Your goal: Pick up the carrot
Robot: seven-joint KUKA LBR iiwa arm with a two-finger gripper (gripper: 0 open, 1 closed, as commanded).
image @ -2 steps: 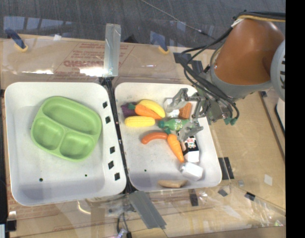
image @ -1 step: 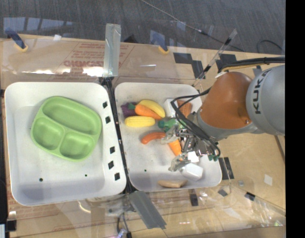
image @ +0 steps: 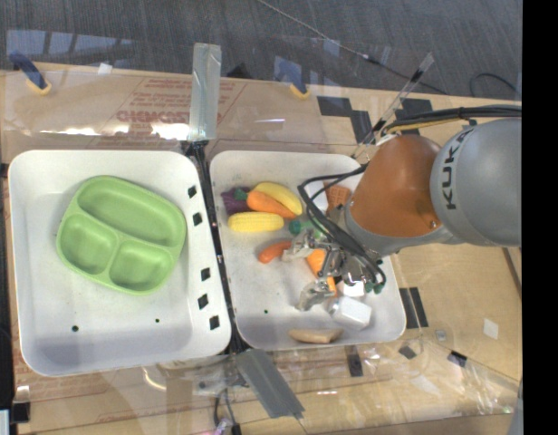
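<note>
End effector (image: 321,288) low in the right bin (image: 261,320) beside the carrot (image: 274,252); finger spread can't be told

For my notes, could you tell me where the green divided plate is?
The green three-compartment plastic plate lies in the left white bin, towards its upper middle.

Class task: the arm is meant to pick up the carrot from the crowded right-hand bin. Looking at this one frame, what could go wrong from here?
1. The carrot lies pressed against the corn cob and banana, so the tool may grab or drag a neighbour.
2. Other orange pieces, like one at, could be mistaken for it.
3. The tool sits lower in the right bin, away from the carrot; a close there would likely miss.
</note>
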